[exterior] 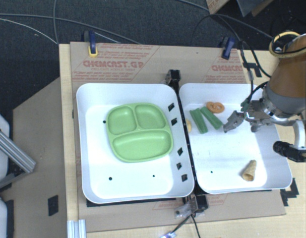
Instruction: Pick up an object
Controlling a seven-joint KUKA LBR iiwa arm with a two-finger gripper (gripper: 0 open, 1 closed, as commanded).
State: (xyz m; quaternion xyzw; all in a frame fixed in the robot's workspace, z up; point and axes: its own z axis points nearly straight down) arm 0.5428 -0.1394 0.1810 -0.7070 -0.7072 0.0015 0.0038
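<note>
**Mia:** What is on the bench?

**Ben:** Two white bins side by side. The left bin [93, 172] has a green plate [139, 132] in it. The plate has three parts, two small ones at the top and one long one at the bottom.

**Mia:** And the right bin [232, 175]?

**Ben:** It has a few small things. Two green sticks [205, 119] lie close together near the top left of it, a bit tilted. Just beside them, a little higher, is a small orange ring [215, 106]. Down near the bottom right lies a tan cone [249, 170], well apart from the rest. There is also a tiny yellow bit [188, 127] at the wall between the bins. I cannot tell what it is.

**Mia:** Where is the robot arm?

**Ben:** It comes in from the right. You can see its orange band [290, 71] and the grey part under it. The gripper [244, 121] hangs over the right bin, to the right of the green sticks and the orange ring.

**Mia:** Is it holding something?

**Ben:** No. Its two fingers are spread apart, and I see only white bin floor between them. One finger [231, 122] points toward the green sticks and is near them, but I cannot tell if it touches them.
</note>
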